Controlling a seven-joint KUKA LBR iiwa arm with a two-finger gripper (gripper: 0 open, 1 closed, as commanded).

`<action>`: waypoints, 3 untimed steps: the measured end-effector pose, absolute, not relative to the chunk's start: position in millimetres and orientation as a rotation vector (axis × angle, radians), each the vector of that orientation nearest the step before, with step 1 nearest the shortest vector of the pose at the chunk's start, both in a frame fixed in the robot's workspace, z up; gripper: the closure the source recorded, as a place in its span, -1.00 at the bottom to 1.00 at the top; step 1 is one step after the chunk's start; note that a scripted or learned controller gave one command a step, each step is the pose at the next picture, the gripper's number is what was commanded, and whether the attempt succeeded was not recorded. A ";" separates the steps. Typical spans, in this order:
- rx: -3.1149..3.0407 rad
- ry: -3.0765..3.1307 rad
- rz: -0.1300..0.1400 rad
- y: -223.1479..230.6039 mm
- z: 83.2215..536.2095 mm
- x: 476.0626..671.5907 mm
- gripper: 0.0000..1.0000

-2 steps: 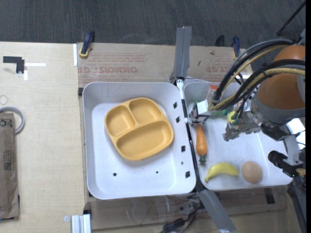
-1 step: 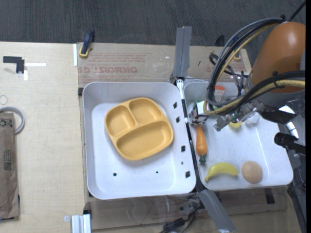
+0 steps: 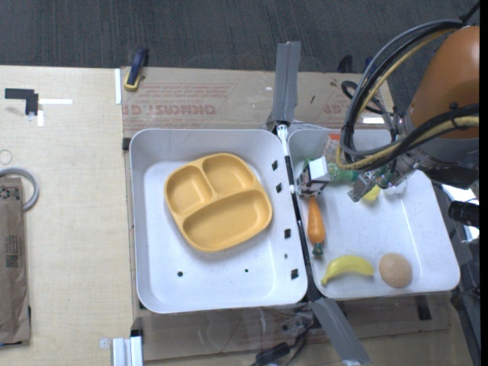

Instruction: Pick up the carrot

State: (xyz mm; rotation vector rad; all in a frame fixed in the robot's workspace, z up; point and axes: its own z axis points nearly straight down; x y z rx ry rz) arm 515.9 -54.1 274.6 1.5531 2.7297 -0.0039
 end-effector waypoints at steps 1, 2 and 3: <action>1.488 2.769 -0.004 7.4 190.7 477.2 1.00; 1.307 2.855 -0.003 -76.9 337.5 511.5 1.00; 1.462 2.782 -0.003 1.1 211.8 529.4 1.00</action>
